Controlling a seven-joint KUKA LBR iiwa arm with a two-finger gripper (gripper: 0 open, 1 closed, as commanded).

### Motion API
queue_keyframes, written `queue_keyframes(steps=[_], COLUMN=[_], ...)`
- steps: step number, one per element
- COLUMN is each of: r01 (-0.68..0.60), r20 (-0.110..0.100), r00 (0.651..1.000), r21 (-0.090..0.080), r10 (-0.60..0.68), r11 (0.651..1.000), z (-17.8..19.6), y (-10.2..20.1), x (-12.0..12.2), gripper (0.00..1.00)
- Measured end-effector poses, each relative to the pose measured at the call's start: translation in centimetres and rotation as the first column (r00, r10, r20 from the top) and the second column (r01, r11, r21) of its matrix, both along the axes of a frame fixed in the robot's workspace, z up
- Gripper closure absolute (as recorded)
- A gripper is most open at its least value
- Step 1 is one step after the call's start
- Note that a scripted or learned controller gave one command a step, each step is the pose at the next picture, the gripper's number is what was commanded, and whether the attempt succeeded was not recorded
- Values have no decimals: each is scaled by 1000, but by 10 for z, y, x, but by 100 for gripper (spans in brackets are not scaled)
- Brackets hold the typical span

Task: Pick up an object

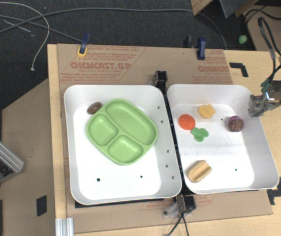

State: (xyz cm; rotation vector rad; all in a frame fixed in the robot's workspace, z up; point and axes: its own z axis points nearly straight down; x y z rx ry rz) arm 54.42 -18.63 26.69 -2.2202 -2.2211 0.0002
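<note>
Nothing is picked up yet, as far as I can judge. The gripper sits at the far right rim of the right bin, and I honestly can't tell how its fingers are set, too small and cluttered there. Nothing shows between them.

Using the purple ball as the landmark: it's the nearest thing to the gripper, just left of it and close to the bin wall, so that edge is tight. The yellow piece sits up and left of the ball, the orange ball and green bit further left, and the tan roll down-left with the most open floor around it.
</note>
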Motion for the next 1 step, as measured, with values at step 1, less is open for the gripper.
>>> queue_keyframes(steps=[1], r01=[2], r20=[-6], r00=[1000], r21=[2], r10=[-2], r11=[1000], z=[-54], y=[-4], x=[-10], gripper=[0])
